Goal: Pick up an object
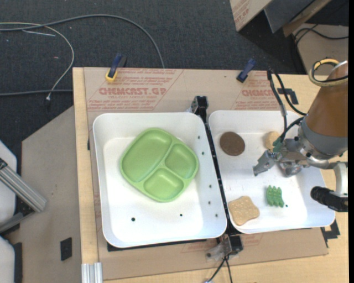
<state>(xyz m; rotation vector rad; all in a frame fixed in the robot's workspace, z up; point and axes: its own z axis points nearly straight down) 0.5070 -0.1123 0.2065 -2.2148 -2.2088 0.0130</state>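
Gripper (275, 163) above the right bin (243, 216), with nothing between its fingers.

The claw stands apart, at the right of the frame. Below it lies a green toy (274, 196); a brown disc (232, 143) sits to its upper left, a tan piece (243, 210) at lower centre (toast-like). The left bin (110, 221) holds a green divided plate (159, 164).

Dark carpet floor (44, 61), loose cables (66, 41), cardboard box (249, 12)
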